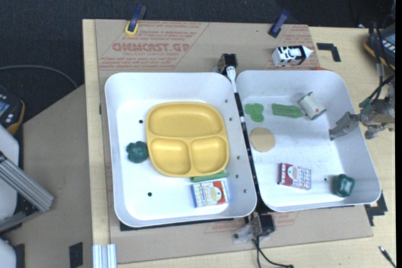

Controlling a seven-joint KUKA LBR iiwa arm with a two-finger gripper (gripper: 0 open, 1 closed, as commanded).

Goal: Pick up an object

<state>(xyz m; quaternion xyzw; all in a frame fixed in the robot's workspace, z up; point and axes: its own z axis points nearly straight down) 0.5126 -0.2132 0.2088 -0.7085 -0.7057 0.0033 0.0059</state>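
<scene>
My gripper (353, 123) reaches in at the right rim of the right bin (314, 75) and hangs over its right wall, with no object touching it. In that bin lie a silver and white cylinder (310, 105), a green bar (286, 111), a flat green piece (254, 112), a tan disc (262, 139), a red and white box (294, 176) and a dark green object (343, 185) in the near right corner. The cylinder is the nearest to the gripper, a little to its left and farther back.
The left bin (122, 135) holds a yellow divided plate (186, 138), a dark green lump (137, 151) and a small blue and white box (209, 192). A black and white carton (292, 55) stands on the bench behind the right bin. Clamps sit at the board's back edge.
</scene>
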